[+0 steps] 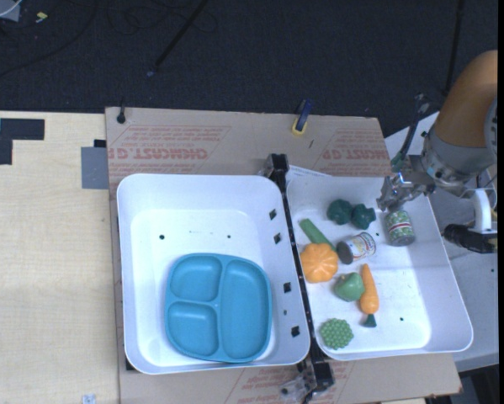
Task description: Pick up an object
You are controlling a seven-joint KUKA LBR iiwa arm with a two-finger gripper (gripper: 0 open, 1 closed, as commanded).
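My gripper [395,195] hangs over the back right corner of the right bin [453,310]. A small can with a green label [400,227] is directly beneath its tip and touches it or nearly so; whether the can is gripped is unclear. Other items in this bin are a dark green lumpy toy [351,213], a second small can lying on its side [360,247], an orange pumpkin [319,262], a green cucumber [313,230], a green pepper [349,287], a carrot [368,288] and a bumpy green ball [336,333].
The left bin [127,225] holds a blue divided plate [218,305] at its front. A black divider [287,242] runs between the two bins. Cardboard [201,141] lies under both bins, with a blue and yellow clip [301,118] at its back edge.
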